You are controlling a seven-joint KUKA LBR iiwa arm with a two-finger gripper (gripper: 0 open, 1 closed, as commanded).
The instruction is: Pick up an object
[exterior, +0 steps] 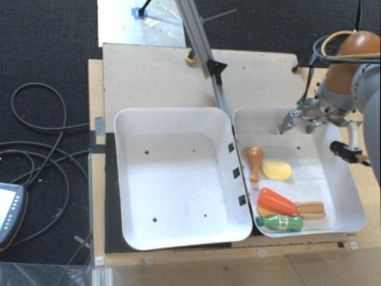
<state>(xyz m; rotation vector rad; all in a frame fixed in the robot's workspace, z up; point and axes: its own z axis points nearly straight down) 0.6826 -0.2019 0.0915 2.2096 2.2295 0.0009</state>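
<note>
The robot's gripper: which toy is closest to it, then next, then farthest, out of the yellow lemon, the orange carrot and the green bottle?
From the gripper, in the camera view:
1. Yellow plastic lemon, mid right bin.
2. Orange plastic carrot, lower down, toward the near wall.
3. Green plastic bottle, against the bin's near edge.

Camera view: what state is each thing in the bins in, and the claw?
Orange plastic carrot: lying, right bin.
Green plastic bottle: lying on its side.
Yellow plastic lemon: resting, untouched.
Orange toy drumstick: lying flat.
Tan bread-like stick: lying.
Claw: above bin, holding nothing.
</note>
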